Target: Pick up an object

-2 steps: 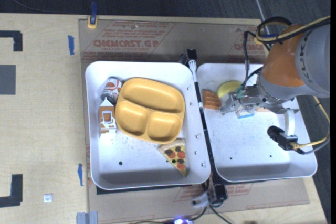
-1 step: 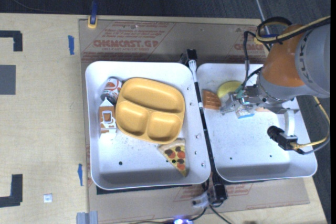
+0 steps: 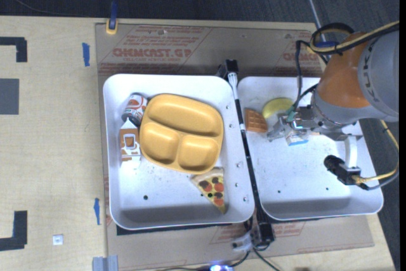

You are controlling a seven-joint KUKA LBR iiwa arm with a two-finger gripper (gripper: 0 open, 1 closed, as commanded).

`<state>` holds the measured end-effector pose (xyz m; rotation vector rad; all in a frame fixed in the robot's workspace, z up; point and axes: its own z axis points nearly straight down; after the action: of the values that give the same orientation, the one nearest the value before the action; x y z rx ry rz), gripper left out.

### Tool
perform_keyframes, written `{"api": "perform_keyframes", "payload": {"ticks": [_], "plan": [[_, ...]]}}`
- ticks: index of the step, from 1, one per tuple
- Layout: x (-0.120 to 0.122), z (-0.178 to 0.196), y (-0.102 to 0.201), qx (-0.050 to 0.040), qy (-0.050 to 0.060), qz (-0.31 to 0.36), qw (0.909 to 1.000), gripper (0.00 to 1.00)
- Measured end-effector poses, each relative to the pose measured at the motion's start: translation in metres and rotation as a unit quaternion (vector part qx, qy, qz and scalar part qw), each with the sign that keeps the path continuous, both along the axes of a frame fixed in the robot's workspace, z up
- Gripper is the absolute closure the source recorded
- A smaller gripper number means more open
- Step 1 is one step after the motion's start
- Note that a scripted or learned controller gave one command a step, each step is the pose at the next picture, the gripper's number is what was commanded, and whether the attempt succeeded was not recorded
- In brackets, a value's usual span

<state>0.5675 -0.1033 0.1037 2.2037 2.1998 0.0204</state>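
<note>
My gripper (image 3: 287, 127) reaches into the right bin (image 3: 304, 200) from the right, low over its upper middle. A yellow-green rounded object (image 3: 275, 108) lies just above and left of it, and a small brown waffle-like piece (image 3: 255, 120) lies to the left near the bin's left wall. A light blue bit shows under the fingers. The left bin (image 3: 127, 200) holds a large yellow divided tray (image 3: 179, 132), a small can (image 3: 133, 110), an orange-and-white box (image 3: 129, 143) and a pizza slice (image 3: 213, 188).
A black divider bar (image 3: 244, 155) runs between the two bins. The arm's grey body and orange band (image 3: 346, 85) cover the right bin's upper right corner. A black cable connector (image 3: 339, 168) hangs over the right bin's right side.
</note>
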Motion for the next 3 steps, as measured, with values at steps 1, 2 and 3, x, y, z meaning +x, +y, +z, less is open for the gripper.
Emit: {"api": "perform_keyframes", "payload": {"ticks": [1,2,3], "plan": [[0.0038,-0.0006,0.0003,-0.0032,-0.010,0.002,0.9999,0.00],[0.0116,-0.0006,0.0003,-0.0028,-0.009,0.002,0.9999,0.00],[0.0113,-0.0005,0.0004,-0.0024,-0.008,0.002,1.0000,0.00]]}}
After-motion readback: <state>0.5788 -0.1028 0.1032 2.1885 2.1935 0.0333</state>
